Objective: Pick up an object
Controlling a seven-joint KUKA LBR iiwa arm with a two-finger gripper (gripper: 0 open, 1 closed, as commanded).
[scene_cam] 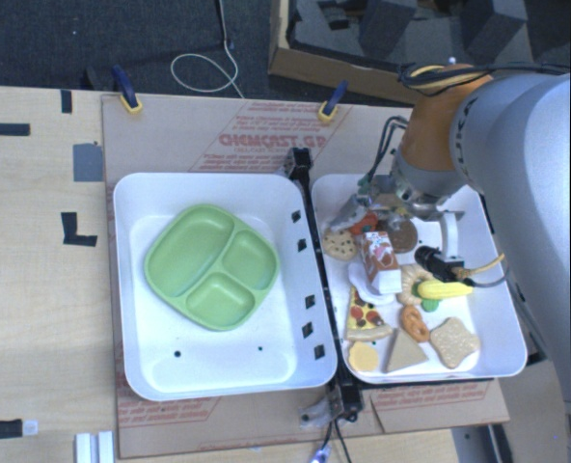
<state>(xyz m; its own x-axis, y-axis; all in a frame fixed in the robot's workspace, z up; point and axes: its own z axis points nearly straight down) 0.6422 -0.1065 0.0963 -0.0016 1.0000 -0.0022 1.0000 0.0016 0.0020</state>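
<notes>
Wood table [35,258] w/ a cardboard sheet [257,138] clamped on top, dark floor behind. Two white bins side by side: left bin [136,355] has a green plate [211,266], right bin [503,350] has the toy food pile.

You've got the arm [440,123] coming in from the right, wrist low over the right bin's far end. The hand [382,201] sits in the clutter at the pile's top; can't tell if it's spread or pinched, too much overlap w/ the items, and nothing is clearly gripped.

Nearest candidates, judging by position: the cookie [340,246] just below-left of the hand, and the red packet [378,252] right below it. The packet's long axis runs roughly near-to-far in the bin, top end pointing toward the hand. The banana [443,289] lies further toward you and right, long axis across the bin, tip pointing right. Pizza slice [365,316], toast [453,341] and the yellow disc [364,357] are at the near end, well apart from the hand.

So the pick, if it's happening now, is prob. at the far end: target lies just below the hand, toward the near edge. Items are touching, so expect a crowded grab, may snag two or slip.
</notes>
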